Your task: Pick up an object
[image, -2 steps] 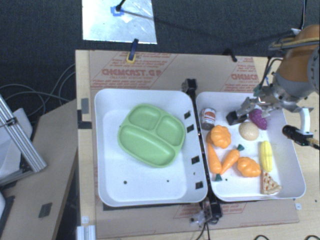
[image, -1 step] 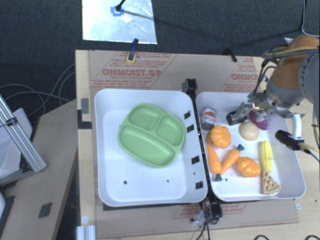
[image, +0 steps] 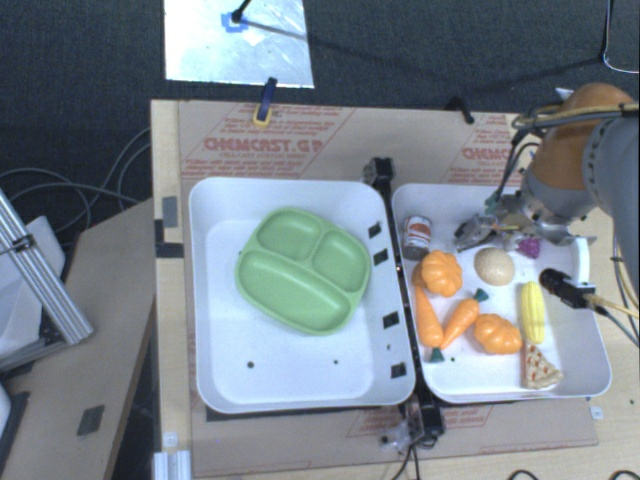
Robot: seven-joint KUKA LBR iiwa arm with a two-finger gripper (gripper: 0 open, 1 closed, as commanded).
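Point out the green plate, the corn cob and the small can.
green plate (image: 300, 268), camera view, on its centre divider.
corn cob (image: 533, 312), camera view, mid-length of the cob.
small can (image: 417, 234), camera view, on its side label.

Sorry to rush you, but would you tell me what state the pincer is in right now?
Pincer: low over the right bin, above the toy food; whether it is open or shut cannot be told.

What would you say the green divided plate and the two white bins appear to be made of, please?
The green divided plate looks like moulded plastic with a matte finish: even colour, rounded compartment ridges, hardly any glare. The left bin and right bin also look like thin formed plastic, smooth and slightly glossy, with rounded corners and soft sheen along the rims. Neither can be confirmed by sight alone.
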